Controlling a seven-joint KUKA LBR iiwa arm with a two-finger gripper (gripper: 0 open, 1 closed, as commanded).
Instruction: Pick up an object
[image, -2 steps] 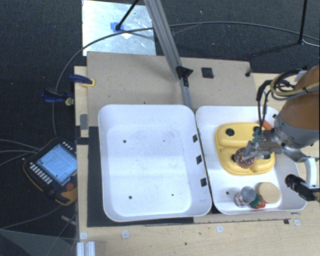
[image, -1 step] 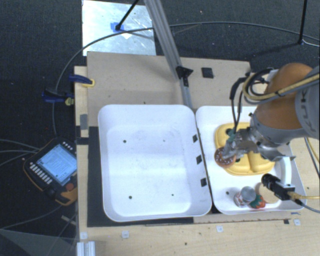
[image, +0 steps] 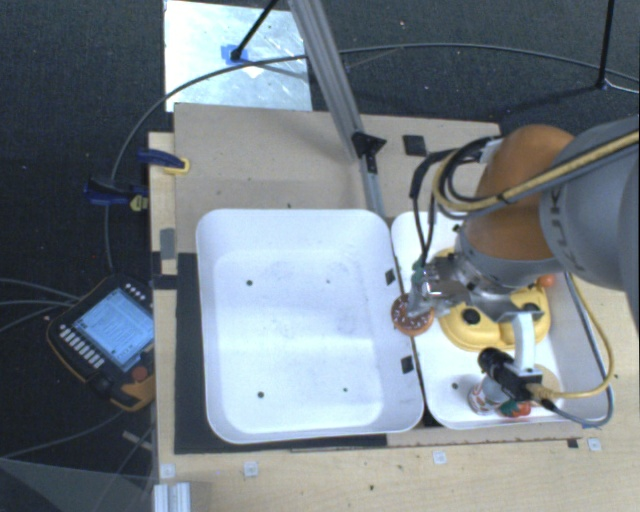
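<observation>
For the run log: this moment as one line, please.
gripper over right bin | beside brown round thing at bin's left wall | hold unconfirmed | yellow thing alongside

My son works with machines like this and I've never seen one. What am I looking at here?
This is one photo, taken by a fixed camera above a bench and looking down at a slant. The big grey and orange shape on the right is a robot arm. Its gripper is over the left edge of the right white bin. Right by it is a small brown ring-shaped thing; I cannot tell whether it is gripped. A yellow toy-like object and a small multicoloured item lie in the same bin. The left white bin sits beside it. The robot's job is to pick something up.
</observation>
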